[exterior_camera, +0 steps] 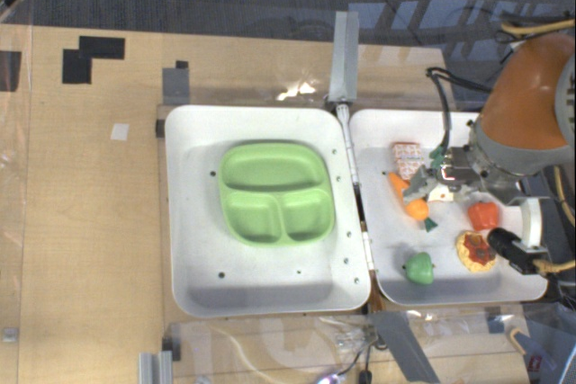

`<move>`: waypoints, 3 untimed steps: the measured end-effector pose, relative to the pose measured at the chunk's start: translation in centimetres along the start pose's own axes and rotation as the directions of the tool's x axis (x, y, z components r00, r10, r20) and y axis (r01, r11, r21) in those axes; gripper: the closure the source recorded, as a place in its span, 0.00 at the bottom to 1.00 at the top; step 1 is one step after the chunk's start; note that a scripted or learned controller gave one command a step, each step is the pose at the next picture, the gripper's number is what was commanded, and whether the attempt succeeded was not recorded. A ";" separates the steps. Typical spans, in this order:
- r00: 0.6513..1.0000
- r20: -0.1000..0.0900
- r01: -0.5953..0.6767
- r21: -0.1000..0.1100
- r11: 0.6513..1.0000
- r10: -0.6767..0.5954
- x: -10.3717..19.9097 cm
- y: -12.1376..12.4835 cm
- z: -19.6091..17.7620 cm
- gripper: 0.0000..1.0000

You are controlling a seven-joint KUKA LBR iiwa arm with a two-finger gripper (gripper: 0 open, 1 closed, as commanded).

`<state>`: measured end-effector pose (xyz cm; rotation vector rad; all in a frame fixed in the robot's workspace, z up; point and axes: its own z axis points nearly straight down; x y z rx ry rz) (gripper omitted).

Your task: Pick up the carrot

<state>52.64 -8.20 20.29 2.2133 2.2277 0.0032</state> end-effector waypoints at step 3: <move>1.000 0.001 0.010 -0.004 1.000 -0.010 1.1 8.4 -1.2 1.00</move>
